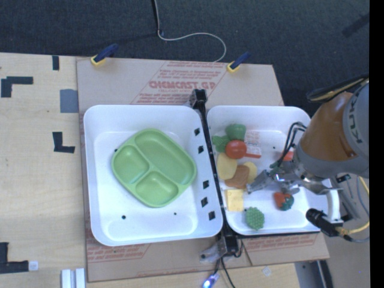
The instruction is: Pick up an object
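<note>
The right bin (264,116) holds several toy foods: a green pepper (235,131), a red tomato (236,149), a yellow piece (226,167), a brown piece (240,176), a yellow cheese wedge (234,200), a green broccoli (254,218) and a red-and-green toy (283,201). My gripper (270,183) hangs low over the middle of this bin, between the brown piece and the red-and-green toy. It is open, and I see nothing between its fingers. The arm covers the bin's right side.
The left bin (96,161) holds a green divided plate (153,167). A black divider (206,155) runs between the two bins. Both bins rest on cardboard (174,83) clamped at the back. A white cable (180,38) lies behind.
</note>
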Controlling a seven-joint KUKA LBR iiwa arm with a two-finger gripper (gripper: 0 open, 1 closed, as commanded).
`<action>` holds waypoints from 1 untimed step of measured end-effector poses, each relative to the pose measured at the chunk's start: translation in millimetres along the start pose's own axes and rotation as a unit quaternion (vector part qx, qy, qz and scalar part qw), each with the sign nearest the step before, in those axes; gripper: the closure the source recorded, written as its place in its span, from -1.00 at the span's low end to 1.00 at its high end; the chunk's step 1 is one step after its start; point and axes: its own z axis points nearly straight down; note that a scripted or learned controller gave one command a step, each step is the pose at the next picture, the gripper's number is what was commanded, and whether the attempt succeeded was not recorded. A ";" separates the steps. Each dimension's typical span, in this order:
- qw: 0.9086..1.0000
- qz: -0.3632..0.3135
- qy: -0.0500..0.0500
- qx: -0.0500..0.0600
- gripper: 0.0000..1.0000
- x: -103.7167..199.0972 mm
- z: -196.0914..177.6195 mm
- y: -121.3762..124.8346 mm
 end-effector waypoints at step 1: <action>1.000 0.000 -0.001 -0.004 -1.00 0.7 29.7 0.3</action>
